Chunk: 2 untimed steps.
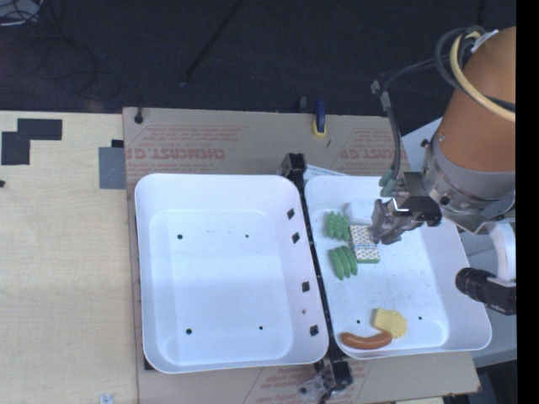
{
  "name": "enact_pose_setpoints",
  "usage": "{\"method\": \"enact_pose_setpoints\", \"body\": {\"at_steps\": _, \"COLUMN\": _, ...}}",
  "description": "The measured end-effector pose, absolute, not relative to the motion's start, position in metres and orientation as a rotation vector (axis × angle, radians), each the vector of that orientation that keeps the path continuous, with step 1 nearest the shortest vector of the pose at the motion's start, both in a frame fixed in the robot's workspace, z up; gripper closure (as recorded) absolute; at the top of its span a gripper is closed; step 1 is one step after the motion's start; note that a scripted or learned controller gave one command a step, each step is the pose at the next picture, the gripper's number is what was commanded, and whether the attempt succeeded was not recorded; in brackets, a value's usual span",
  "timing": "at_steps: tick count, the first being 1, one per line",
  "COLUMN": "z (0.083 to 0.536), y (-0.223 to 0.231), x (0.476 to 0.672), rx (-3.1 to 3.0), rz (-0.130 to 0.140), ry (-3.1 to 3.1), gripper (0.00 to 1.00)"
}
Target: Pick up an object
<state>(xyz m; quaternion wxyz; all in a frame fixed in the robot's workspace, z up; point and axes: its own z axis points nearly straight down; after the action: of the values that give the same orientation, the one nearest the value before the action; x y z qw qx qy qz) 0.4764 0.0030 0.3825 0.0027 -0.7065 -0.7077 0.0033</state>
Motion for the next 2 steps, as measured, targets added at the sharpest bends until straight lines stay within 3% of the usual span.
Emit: {"method": "enact_pose_setpoints", "body": {"at_steps": 2, "z": 0.401, "y": 0.0007, "x": 0.4771, "rx": -2.209, "rz": 0.017, "ry": -2.222, "gripper": 1.0}}
